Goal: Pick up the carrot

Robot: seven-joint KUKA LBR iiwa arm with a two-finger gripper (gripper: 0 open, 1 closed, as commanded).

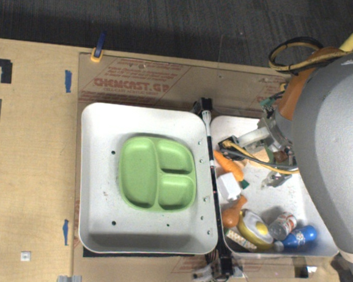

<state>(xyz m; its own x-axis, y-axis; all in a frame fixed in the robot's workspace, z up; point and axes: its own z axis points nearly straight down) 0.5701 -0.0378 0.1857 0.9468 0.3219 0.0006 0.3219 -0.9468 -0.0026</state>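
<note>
The carrot (230,165) is an orange tapered piece lying at the left side of the right bin (295,192), close to the divider between the bins. The gripper (266,152) hangs low over the upper middle of that bin, just right of the carrot and slightly above it in the view. Grey metal parts and yellow-black cables hide its tip. The big grey arm (339,139) covers the bin's right side. Nothing can be seen held.
The left bin (93,179) holds a green divided plate (158,172). Around the carrot lie a white block (228,186), a second orange piece (233,213), a yellow item (255,229), a small can (281,225) and a blue object (300,237).
</note>
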